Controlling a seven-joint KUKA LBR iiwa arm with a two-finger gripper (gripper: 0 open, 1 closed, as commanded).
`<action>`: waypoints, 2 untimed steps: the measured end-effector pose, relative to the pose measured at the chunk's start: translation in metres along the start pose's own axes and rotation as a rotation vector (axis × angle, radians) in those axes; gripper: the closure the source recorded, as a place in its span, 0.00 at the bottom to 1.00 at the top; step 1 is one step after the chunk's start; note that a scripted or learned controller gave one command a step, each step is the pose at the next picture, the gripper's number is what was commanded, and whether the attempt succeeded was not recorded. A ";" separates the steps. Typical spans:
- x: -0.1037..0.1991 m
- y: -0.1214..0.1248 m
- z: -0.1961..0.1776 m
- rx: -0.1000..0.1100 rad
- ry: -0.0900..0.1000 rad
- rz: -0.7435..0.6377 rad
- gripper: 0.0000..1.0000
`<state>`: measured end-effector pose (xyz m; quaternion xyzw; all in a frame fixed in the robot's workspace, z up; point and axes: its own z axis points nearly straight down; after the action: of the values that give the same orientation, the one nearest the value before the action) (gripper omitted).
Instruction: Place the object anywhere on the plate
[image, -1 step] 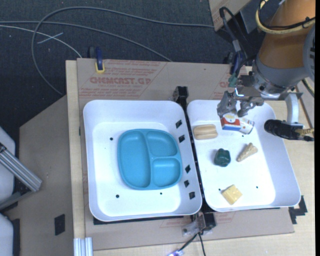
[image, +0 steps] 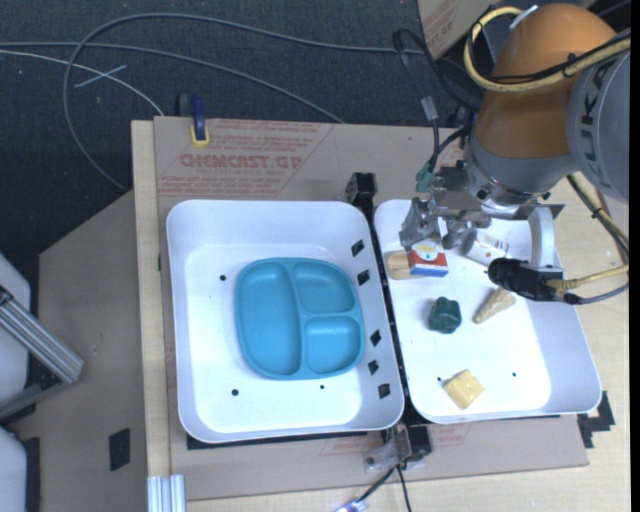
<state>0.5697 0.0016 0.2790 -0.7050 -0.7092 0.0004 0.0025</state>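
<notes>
Right bin (image: 560, 385), hand (image: 437, 232) by far rim

A blue three-compartment plate (image: 298, 317) lies flat in the left bin (image: 200, 390). A small red, white and blue box (image: 429, 263) sits in the right bin (image: 560, 385).

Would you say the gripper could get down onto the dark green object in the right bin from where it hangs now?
Probably yes. The dark green object lies alone on bare bin floor, apart from the tan wedge and yellow block, and the gripper hangs just beyond it.
</notes>
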 end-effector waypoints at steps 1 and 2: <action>0.051 0.002 0.015 0.000 -0.001 0.001 1.00; 0.094 -0.003 0.039 0.002 -0.001 0.002 1.00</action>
<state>0.5658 0.0954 0.2407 -0.7056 -0.7086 0.0014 0.0027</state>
